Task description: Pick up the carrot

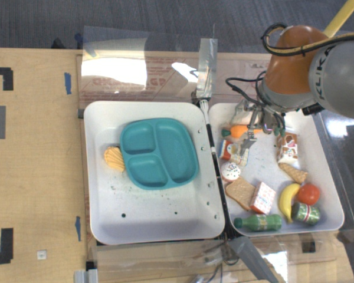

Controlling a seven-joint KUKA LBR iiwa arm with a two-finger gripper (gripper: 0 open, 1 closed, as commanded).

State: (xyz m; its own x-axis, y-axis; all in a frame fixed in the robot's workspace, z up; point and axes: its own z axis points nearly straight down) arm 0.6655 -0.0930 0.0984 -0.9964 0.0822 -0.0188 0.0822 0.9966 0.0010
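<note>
Camera view | carrot [239, 131] near right bin's [330, 181] far-left corner | gripper [256, 122] just right of it, touching | grip state: cannot tell

Brightness: even, rather bright.
Glare: white reflection on the clear sheet [115, 69], upper left of the frame.
Shadows: soft, weak.
Sharpness: slightly blurry everywhere.

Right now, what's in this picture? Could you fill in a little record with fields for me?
left bin: teal divided plate, yellow shell-shaped toy beside its left edge
right bin: toy foods, including carrot, banana, tomato, green bottle, toast slice
arm: reaches in from the right
gripper: low over the right bin's upper left part, right by the carrot
carrot held: cannot tell
</note>
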